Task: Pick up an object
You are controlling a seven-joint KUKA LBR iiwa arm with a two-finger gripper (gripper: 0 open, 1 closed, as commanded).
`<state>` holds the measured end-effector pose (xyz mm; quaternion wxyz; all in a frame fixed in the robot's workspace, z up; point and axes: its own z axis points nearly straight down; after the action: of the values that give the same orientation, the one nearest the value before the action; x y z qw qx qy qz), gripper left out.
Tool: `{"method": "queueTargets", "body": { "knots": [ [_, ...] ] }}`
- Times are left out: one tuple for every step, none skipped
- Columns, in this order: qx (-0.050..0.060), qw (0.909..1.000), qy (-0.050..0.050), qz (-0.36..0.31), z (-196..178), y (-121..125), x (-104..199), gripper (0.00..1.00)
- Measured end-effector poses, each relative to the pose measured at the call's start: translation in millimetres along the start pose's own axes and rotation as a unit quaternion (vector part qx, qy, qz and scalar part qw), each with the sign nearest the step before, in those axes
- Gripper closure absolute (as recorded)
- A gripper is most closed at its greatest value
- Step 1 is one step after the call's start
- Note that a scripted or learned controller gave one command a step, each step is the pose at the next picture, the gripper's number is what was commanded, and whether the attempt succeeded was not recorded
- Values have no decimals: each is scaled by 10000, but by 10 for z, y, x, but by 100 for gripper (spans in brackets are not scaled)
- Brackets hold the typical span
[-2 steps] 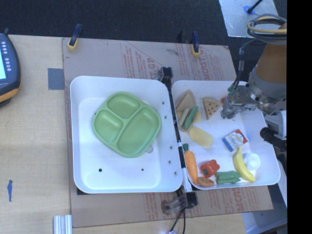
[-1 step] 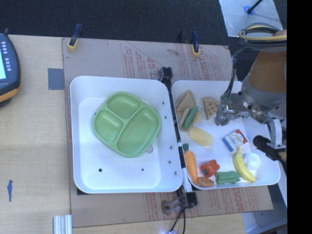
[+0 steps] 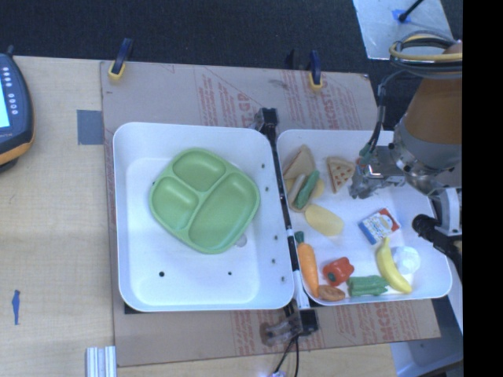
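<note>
- Camera view: my gripper (image 3: 369, 179) hangs over the right bin (image 3: 431, 290), near its far side, with the orange band of my arm above it.
- I cannot tell from this angle whether my grip is released or clenched; nothing shows held in it.
- The things to pick from all lie in that bin. A triangular cracker (image 3: 339, 171) sits just beside me and a blue-and-white carton (image 3: 377, 226) a little nearer the camera. A banana (image 3: 391, 265), a red pepper (image 3: 338, 269) and a carrot (image 3: 308, 267) lie further off.
- The left bin (image 3: 126, 210) bears a green divided plate (image 3: 206, 200), well apart from me.
- I judge the carton the better target. It stands clear of its neighbours, while the flat cracker offers little to close on.
- To do it well, I should centre over it, straddle its narrow sides, then descend straight.
</note>
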<state>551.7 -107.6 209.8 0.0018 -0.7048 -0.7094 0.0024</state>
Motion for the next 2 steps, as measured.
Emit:
{"method": "queueTargets", "body": {
  "knots": [
    [2, 10000, 3, 16, 119, -101, -57, 100],
    [6, 10000, 7, 24, 145, -264, 17, 100]
  ]
}}
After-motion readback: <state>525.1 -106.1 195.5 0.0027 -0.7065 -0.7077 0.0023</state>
